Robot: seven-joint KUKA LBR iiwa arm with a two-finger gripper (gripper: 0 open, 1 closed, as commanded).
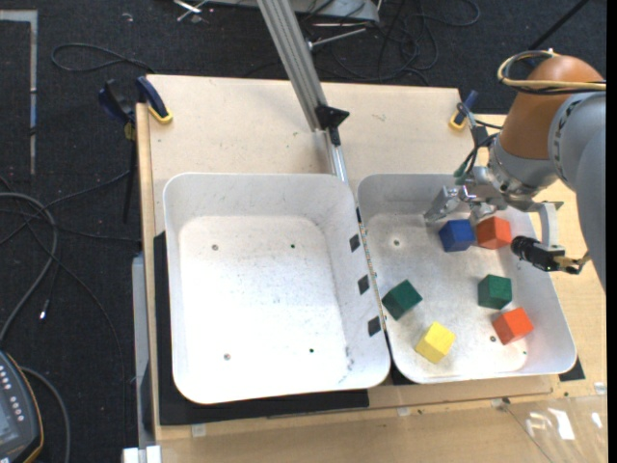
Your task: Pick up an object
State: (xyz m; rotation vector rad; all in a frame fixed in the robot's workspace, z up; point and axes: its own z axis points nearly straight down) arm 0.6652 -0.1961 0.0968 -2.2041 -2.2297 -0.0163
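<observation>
Yellow cube (435, 341), nearest us; pincer (461, 204), grip state indiscernible, just above blue cube (456, 234): we centre first.

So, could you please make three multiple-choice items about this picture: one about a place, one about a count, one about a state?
1. Where do the cubes lie?
A. in the right bin
B. in the left bin
C. on the floor

2. How many green cubes are there?
A. none
B. two
C. five

3. How does the yellow cube lie?
A. stacked on an orange cube
B. alone on the bin floor
C. pressed under the blue cube

Key: 1 A, all lie in the right bin. 2 B, one green cube and another. 3 B, the yellow cube touches no other cube.
</observation>
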